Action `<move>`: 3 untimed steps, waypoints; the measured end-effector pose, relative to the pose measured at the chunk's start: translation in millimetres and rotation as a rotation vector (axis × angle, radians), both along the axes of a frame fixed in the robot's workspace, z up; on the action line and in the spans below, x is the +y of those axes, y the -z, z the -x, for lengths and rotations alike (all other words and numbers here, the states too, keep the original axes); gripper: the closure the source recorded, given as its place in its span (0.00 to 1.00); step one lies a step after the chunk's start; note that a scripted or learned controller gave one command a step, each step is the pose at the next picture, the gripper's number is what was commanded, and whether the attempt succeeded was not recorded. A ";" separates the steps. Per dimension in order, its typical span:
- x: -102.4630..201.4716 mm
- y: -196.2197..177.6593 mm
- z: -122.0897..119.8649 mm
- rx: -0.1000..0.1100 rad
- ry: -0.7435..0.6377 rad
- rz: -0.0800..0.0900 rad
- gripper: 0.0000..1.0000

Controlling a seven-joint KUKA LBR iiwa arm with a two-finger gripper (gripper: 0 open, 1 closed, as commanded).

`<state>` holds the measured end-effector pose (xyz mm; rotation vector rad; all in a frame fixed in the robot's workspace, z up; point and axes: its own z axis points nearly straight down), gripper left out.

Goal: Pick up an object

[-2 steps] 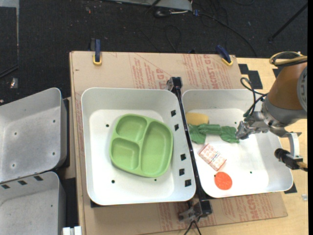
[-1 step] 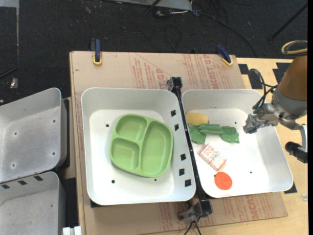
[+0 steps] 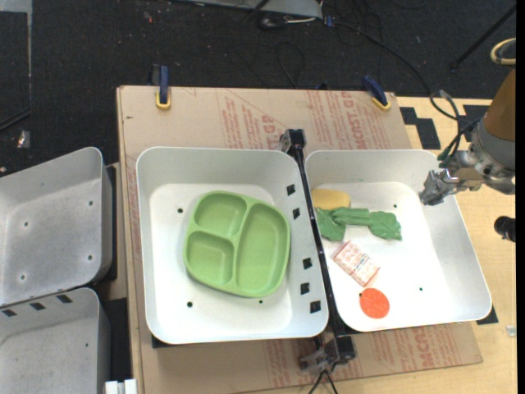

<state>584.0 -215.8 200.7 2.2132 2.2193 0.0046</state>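
- Green cloth [image 3: 358,222] lies in the right bin [image 3: 459,253], long axis 9-to-3 o'clock, beside a yellow piece [image 3: 331,198], packet [image 3: 356,262] and orange disc [image 3: 375,303].
- Left bin [image 3: 160,220] holds a green divided tray [image 3: 238,242].
- Tool [image 3: 432,189] at the right bin's 1 o'clock edge; grip state unreadable.

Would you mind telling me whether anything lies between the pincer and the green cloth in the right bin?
Nothing visible does: bare bin floor separates the pincer at the right rim from the cloth.
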 end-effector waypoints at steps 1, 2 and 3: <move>8.9 -52.2 3.9 0.001 -0.001 -0.001 1.00; 54.3 -54.8 6.5 0.007 -0.003 -0.004 1.00; 114.1 -53.0 22.0 0.009 -0.005 -0.005 1.00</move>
